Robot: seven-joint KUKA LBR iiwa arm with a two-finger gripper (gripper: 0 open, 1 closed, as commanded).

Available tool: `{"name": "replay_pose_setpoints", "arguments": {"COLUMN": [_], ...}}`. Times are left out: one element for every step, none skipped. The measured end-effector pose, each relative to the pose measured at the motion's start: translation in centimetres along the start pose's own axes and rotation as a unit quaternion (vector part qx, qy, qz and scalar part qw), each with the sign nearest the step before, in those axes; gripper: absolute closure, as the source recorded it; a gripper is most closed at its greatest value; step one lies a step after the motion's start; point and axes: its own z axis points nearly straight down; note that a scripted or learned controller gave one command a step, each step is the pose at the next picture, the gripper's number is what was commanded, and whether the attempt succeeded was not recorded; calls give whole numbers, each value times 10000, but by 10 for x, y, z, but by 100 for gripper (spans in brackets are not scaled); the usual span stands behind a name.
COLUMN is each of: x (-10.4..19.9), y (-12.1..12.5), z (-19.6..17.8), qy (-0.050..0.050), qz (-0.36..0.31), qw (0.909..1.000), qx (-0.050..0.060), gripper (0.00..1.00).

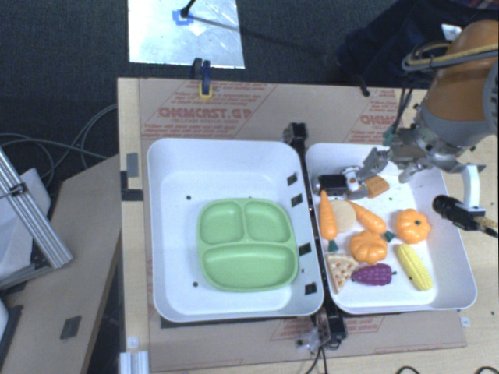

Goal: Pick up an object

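Camera view is showing the gripper [373,171] hanging over the far part of the right bin [460,283], where the toy food is lying. I cannot tell how its grasping part is set. A small orange block [378,185] is sitting just beside it, near enough to grab.

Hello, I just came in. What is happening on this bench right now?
A robot arm reaches in from the right over the right bin, which holds toy food: two carrots, two small pumpkins, a corn cob, purple grapes and a pizza slice. Its tool sits low at the far side of this bin, near a small orange-brown piece. I cannot tell if it has grasped anything. The left bin holds a green divided plate.
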Motion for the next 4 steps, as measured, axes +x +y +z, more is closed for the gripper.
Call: {"name": "replay_pose_setpoints", "arguments": {"x": [0,5,1,2], "y": [2,-4,-4,-3], "z": [-7,51,94,145], "qy": [-6,0,-1,0], "qz": [-10,1,3,1], "qw": [10000,10000,10000,10000], "qx": [-66,-42,-46,-53], "gripper": [0,0,0,0]}}
